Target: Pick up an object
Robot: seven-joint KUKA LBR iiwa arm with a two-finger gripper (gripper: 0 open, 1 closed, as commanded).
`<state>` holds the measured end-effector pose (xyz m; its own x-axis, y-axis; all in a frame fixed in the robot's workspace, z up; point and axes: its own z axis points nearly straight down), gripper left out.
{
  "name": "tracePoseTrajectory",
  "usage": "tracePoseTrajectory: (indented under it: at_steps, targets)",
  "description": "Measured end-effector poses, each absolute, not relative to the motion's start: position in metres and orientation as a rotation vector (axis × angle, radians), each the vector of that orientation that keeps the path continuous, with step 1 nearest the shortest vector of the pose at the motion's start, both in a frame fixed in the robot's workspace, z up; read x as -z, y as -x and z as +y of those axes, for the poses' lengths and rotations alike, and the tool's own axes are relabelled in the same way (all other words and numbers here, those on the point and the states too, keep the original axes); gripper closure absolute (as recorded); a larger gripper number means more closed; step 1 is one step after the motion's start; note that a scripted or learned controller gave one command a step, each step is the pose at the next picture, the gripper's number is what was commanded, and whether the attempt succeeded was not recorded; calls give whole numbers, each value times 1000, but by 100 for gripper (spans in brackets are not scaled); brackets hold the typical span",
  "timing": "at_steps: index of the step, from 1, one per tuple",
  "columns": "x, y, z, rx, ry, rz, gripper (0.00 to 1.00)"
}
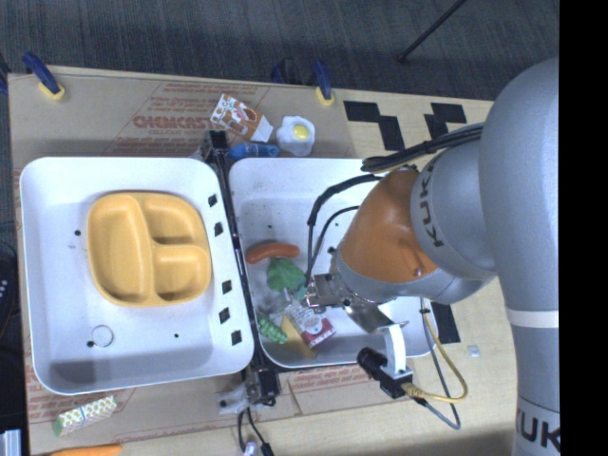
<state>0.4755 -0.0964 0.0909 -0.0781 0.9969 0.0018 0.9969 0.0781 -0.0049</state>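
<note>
In the camera view the gripper [309, 304] is down in the right bin [249, 218], over the clutter just below the green toy [285, 275] and sausage [273, 251]. This looks like the reach-and-grasp step; whether it grips anything I cannot tell, so next comes a careful lift.
</note>
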Motion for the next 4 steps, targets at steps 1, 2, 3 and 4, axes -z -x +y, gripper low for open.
tracePoseTrajectory:
  at_steps: [1,2,3,4]
  targets:
    - [-101,-476,-96,-4,2124,-2308,100]
    - [-192,-483,-30,-1,1581,-2714,100]
    - [-192,-483,-30,-1,1581,-2713,0]
    - [-192,-509,-18,-1,1234,-2889,0]
